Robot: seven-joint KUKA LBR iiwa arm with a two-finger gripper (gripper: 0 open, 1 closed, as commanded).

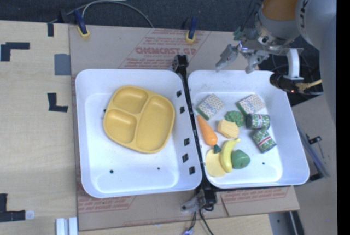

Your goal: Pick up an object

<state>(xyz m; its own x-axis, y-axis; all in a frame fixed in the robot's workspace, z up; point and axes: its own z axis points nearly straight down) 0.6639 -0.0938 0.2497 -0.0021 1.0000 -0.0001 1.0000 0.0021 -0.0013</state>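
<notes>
Pincer (236, 60) hangs with fingers apart and nothing between them above the far rim of the right bin (295, 163), where the carrot (206, 130) lies near its left wall, apparently light, stiff, slick plastic, best gripped across its mid-length.

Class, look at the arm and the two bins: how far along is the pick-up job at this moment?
Done: nothing lifted yet; the carrot, banana and cans all lie in the right bin. In hand: the gripper hangs open above that bin's far rim, nothing between its fingers. Left: descend, close on one object, raise it. The yellow plate sits in the left bin.
</notes>
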